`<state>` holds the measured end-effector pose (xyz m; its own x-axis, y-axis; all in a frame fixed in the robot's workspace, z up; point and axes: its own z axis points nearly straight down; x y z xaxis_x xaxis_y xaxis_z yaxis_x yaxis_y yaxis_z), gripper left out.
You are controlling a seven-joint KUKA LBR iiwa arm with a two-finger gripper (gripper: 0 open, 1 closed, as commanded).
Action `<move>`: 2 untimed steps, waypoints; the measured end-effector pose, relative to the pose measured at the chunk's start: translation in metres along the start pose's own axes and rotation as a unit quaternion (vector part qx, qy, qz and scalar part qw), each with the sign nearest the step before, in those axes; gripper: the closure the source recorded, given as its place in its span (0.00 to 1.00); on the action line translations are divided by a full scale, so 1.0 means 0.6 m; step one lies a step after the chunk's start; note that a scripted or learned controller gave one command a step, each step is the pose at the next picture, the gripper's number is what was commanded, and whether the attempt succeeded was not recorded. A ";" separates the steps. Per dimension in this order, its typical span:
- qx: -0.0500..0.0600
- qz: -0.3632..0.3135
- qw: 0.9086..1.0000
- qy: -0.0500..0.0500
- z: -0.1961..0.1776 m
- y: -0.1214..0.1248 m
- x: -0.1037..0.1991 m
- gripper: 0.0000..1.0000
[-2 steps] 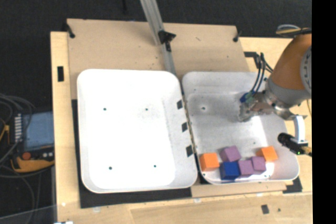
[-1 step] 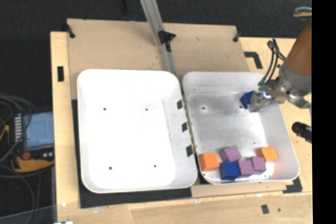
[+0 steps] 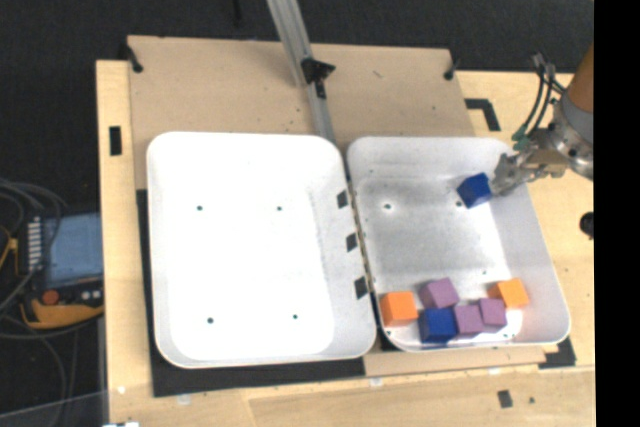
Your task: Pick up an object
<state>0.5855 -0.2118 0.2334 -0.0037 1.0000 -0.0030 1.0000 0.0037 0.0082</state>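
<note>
My gripper (image 3: 498, 181) reaches in from the right edge over the back right part of the right bin (image 3: 430, 165). A blue cube (image 3: 473, 190) sits tilted at the fingertips, and the fingers are shut on its right side. Along the bin's front edge lie several more cubes: an orange cube (image 3: 399, 306), a purple cube (image 3: 439, 293), a dark blue cube (image 3: 437, 324), two more purple cubes (image 3: 480, 316) and another orange cube (image 3: 513, 292).
The left bin (image 3: 245, 245) lies beside the right one, with small clips along the shared edge (image 3: 352, 240). A grey metal post (image 3: 290, 25) slants up from behind the bins. Cables and a control box (image 3: 60, 260) sit off the bench at left.
</note>
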 end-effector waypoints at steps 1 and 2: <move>0.004 0.001 1.000 0.000 0.029 0.000 -0.003 1.00; 0.004 -0.001 1.000 0.002 0.009 -0.006 0.072 1.00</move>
<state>0.5820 -0.1686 0.2276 -0.0058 1.0000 0.0005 1.0000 0.0058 0.0008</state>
